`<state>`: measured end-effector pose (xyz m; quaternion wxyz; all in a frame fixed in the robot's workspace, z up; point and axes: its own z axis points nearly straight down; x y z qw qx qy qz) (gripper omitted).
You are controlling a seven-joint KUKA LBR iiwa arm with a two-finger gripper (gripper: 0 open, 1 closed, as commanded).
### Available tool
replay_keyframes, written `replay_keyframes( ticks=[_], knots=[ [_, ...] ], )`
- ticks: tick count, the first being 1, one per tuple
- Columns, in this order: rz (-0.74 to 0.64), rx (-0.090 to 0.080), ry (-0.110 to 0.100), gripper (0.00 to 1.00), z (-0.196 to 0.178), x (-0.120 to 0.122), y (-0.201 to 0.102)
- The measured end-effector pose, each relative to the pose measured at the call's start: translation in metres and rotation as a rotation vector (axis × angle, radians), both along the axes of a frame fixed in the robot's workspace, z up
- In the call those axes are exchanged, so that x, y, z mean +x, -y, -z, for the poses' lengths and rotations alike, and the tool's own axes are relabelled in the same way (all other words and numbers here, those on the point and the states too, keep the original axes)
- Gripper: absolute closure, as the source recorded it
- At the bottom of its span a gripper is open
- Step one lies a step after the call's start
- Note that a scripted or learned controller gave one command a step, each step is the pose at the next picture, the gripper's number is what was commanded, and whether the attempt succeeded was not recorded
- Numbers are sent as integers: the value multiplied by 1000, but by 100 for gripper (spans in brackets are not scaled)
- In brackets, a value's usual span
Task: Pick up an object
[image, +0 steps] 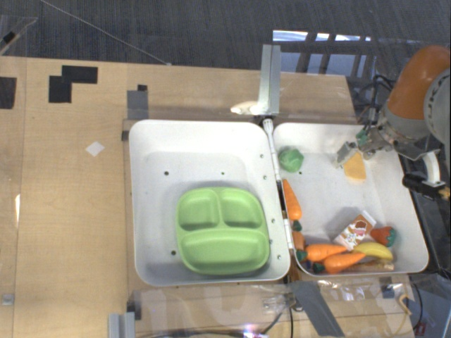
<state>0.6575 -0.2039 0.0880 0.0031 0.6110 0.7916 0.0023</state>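
Across the centre of the frame sit two white bins. Left bin (151, 189) holds a green divided plate (223, 229). Right bin (405, 203) holds a green ball (290, 159), a yellow wedge (355, 167), carrots (331, 253) along its lower edge, a banana (373, 250) and a small printed packet (354, 232) whose writing is too small to read. At upper right, the gripper (358, 146) hangs just above the wedge, near or touching its top; whether the claw is released or clenched cannot be told.
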Motion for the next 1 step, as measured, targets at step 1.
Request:
replay_keyframes(
  ticks=[1],
  knots=[
    [-6,-3,14,100,-16,5,-1]
  ],
)
